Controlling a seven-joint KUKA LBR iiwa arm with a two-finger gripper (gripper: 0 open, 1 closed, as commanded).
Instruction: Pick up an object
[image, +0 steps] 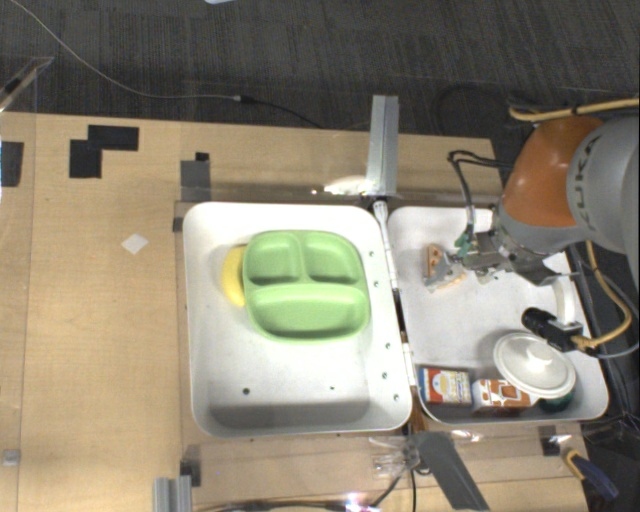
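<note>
On your left, the left bin (215, 330) holds a green divided plate (303, 283), with a yellow object (232, 277) tucked under the plate's left edge. Right of that plate, in the right bin (450, 330), a small brown object (437, 263) lies near the far wall, and the gripper (470, 252) sits just beside it. You cannot tell how it is set. Nearer you, a carton (472, 389) lies along the front wall, touching a white lidded bowl (535, 367).
</note>
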